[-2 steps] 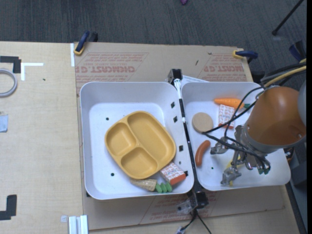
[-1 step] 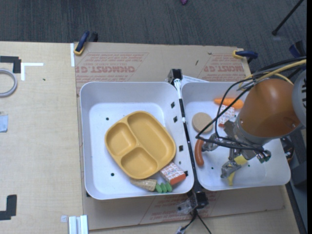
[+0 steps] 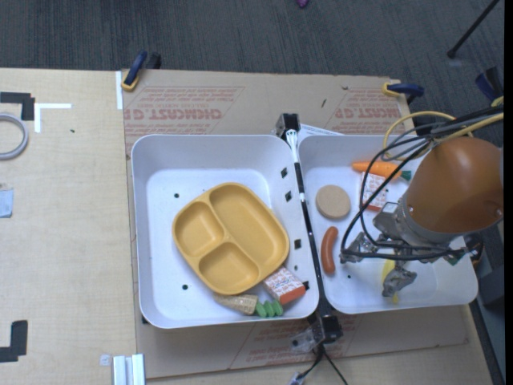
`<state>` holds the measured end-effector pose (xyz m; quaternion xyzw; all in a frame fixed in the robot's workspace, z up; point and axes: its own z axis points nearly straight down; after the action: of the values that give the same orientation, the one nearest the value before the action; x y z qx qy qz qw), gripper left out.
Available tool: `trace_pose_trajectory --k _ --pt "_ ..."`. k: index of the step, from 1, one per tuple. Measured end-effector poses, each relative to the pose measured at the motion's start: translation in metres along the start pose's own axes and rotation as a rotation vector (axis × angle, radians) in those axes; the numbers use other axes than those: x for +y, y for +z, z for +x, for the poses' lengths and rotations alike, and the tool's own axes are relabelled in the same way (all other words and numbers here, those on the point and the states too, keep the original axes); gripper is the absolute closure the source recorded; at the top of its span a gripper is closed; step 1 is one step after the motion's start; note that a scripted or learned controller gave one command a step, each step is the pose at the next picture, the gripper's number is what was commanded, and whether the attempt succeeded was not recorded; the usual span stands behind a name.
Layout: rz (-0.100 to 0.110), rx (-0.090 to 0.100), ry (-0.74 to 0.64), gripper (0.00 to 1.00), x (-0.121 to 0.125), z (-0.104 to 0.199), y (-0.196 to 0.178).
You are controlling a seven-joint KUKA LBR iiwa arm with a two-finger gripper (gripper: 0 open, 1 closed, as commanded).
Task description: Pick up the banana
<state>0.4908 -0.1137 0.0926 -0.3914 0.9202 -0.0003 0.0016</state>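
Two bins [image 3: 152, 215], yellow plate [image 3: 231, 237] left.

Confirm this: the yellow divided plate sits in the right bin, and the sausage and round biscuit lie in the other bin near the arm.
Not quite. The camera view shows the yellow divided plate in the left bin, not the right. The sausage and round biscuit do lie in the other bin, the right one, near the arm.
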Motion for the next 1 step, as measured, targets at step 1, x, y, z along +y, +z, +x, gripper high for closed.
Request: trace_pose_trajectory --k 1 --pt "0.0 -0.001 -0.303 0.0 0.0066 0.0003 0.0"
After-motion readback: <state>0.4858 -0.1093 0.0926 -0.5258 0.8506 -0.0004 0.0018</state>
